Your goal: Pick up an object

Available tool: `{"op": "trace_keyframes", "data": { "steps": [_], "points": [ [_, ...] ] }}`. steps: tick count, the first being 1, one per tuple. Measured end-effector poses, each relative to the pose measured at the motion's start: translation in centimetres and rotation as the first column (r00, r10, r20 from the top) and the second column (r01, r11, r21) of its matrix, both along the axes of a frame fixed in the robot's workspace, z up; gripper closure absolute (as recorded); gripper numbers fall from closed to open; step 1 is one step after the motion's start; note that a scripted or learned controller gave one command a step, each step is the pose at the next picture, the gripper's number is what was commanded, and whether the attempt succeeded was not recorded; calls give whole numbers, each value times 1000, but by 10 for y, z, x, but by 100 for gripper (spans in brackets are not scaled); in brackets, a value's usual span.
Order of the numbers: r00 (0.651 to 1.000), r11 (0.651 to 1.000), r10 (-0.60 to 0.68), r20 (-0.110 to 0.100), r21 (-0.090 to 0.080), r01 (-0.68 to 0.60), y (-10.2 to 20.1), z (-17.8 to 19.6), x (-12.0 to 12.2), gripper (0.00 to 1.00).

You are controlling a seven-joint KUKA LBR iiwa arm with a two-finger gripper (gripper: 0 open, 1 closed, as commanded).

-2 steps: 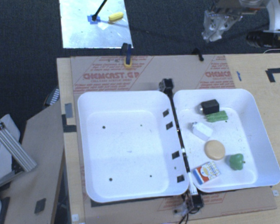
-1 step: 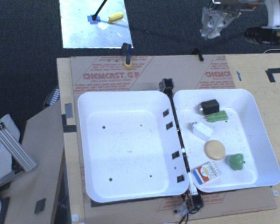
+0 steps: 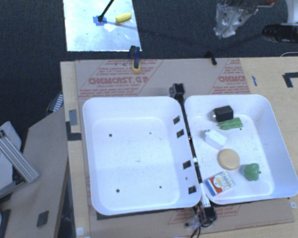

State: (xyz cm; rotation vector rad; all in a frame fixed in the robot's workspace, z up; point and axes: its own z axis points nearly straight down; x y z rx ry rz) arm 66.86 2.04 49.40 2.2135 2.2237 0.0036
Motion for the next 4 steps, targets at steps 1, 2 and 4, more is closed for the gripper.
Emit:
{"op": "trace_keyframes", "data": {
  "steps": [1,2,4],
  "points": [
    [1000,1000,0,0,0,0,2,7,0,100],
    [1000,1000,0,0,0,0,3,12,0,100],
    [1000,1000,-1,-1,0,1,5,22,0,100]
  ]
}}
